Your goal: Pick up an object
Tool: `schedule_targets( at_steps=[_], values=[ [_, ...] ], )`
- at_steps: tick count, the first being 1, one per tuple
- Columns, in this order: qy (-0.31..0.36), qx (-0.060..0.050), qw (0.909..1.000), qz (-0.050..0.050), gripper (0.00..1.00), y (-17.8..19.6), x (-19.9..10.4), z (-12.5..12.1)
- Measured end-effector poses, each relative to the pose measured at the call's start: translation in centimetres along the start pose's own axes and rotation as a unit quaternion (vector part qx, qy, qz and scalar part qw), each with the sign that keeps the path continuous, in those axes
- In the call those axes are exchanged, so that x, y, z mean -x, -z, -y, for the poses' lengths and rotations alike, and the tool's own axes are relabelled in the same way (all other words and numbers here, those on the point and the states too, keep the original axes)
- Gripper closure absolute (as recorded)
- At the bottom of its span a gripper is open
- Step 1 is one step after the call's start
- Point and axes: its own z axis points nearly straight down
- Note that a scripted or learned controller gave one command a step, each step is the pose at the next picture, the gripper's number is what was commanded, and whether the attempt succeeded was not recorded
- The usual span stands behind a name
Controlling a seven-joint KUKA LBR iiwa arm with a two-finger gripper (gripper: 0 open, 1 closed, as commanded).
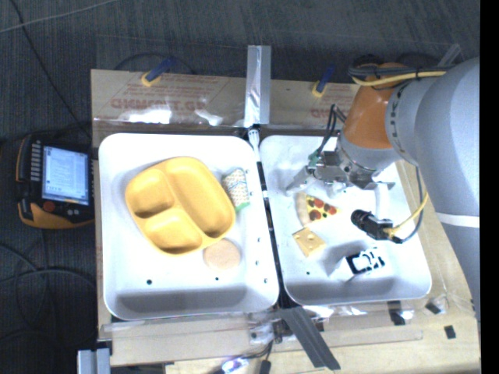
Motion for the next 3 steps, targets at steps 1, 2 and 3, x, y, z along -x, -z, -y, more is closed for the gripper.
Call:
schedule_targets(
  at_steps=[1,2,3],
  values=[
    [-0.043,0.007,0.999,0.001,0.0,-0.1,0.9,5.3],
    [-0.043,0.007,0.999,0.0,1.0,0.7,0.9,5.3],
    [-0.046,-0.001,0.9989,0.0,1.0,11.5,-4.0,10.6]
  ],
)
